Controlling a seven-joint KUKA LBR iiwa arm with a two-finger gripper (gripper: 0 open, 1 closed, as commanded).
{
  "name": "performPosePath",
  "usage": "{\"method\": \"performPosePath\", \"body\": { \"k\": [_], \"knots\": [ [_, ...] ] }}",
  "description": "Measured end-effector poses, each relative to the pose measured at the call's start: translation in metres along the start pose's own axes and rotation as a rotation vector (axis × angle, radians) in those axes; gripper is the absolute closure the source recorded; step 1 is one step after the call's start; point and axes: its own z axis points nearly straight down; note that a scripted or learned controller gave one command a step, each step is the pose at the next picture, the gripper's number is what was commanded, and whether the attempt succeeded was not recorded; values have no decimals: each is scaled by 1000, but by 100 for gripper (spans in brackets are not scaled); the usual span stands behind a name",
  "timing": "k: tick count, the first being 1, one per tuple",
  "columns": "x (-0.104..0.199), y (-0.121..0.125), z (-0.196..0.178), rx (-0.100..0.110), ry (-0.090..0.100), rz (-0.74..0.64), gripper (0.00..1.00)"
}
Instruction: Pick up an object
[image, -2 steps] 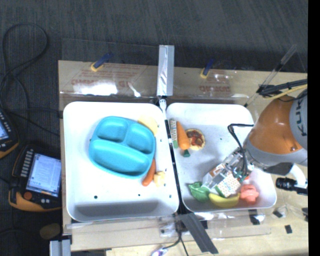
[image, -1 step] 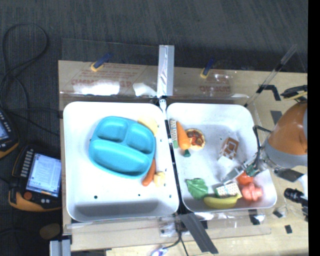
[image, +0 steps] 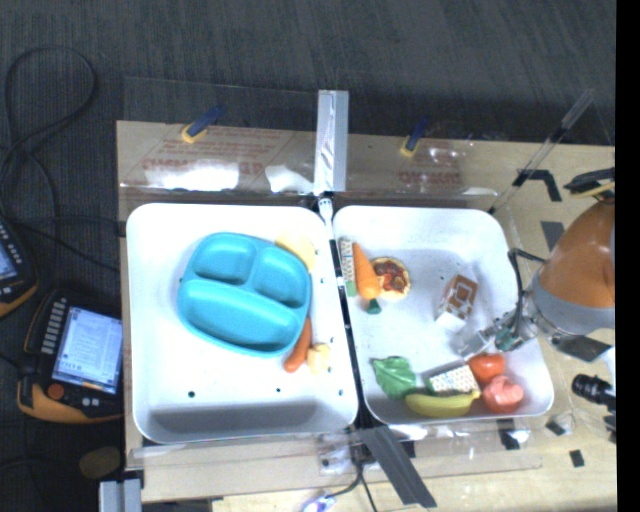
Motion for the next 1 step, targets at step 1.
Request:
{"method": "performPosePath", "body": {
  "k": [1],
  "knots": [
    [11,-3,-92,16,13,-146,100]
  ]
}}
